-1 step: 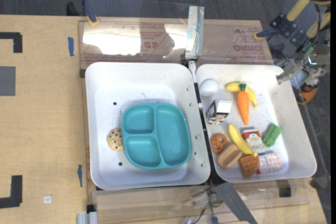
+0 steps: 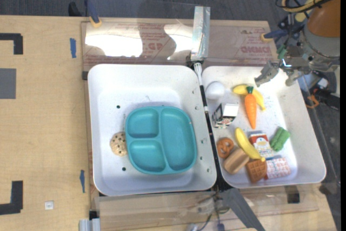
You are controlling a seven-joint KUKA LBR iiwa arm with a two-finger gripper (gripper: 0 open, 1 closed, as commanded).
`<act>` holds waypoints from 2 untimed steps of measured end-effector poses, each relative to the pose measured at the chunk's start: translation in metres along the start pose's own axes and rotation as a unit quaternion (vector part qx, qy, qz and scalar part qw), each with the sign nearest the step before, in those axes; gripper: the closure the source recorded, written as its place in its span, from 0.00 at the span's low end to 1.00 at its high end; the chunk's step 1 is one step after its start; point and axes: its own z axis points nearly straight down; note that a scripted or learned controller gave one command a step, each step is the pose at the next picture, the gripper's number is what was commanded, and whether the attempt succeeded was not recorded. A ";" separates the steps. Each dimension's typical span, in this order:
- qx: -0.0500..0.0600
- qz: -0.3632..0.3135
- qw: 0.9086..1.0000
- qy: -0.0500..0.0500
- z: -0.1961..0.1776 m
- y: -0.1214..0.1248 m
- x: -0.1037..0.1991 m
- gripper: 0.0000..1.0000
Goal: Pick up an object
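The right bin point(image 2: 311, 132) holds several toy foods: an orange carrot point(image 2: 251, 108) lying over a yellow piece point(image 2: 241, 88), a white egg point(image 2: 214, 89), a small black and white box point(image 2: 227, 113), a pretzel point(image 2: 225, 144), a banana point(image 2: 246, 143), a bread roll point(image 2: 235, 161), a waffle point(image 2: 256, 170), a red and white carton point(image 2: 261, 143) and a green pepper point(image 2: 279, 138). My gripper point(image 2: 278, 77) hangs over the bin's far right corner, up and right of the carrot. It stands open, with nothing between its fingers point(image 2: 263, 77).
The left bin point(image 2: 102, 89) holds a teal divided plate point(image 2: 160, 139) with a cookie point(image 2: 118, 143) at its left side. A clear upright panel point(image 2: 201, 32) stands behind the bins. A printed packet point(image 2: 279, 166) lies at the right bin's near edge.
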 end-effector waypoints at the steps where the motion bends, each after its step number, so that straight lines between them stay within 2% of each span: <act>1: 0.001 -0.187 0.982 0.000 0.109 0.005 0.020 0.00; 2: -0.004 -0.107 0.994 -0.002 0.143 -0.016 0.011 0.00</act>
